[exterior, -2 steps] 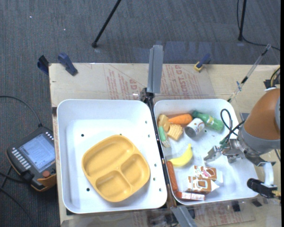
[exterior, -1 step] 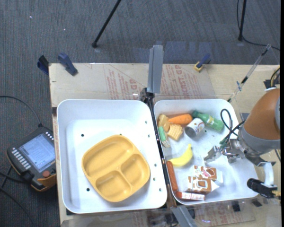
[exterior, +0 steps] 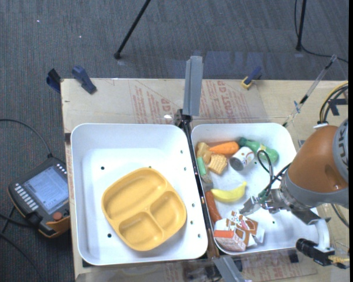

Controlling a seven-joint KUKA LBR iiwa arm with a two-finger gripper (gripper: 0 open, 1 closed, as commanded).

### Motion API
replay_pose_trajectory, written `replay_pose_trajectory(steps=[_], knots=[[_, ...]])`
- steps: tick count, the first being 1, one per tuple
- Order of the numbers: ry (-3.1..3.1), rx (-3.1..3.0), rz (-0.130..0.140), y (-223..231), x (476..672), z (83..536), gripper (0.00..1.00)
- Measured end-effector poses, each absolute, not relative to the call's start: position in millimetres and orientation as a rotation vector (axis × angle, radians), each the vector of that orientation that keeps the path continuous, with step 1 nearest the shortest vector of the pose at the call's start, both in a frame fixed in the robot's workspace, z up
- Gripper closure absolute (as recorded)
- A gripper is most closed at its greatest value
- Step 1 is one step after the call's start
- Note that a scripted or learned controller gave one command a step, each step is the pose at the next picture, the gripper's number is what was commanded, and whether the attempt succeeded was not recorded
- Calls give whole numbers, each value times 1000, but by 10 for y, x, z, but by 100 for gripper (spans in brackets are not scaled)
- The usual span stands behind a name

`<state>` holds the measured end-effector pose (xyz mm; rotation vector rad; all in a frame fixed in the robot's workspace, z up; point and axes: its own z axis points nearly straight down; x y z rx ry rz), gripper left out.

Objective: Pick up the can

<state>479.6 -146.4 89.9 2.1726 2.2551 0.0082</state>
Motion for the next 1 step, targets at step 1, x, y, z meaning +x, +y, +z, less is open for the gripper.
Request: replay_pose_trajectory(steps=[1], knots=[[2252, 2179, 7, -1442, 4789, 893, 0]])
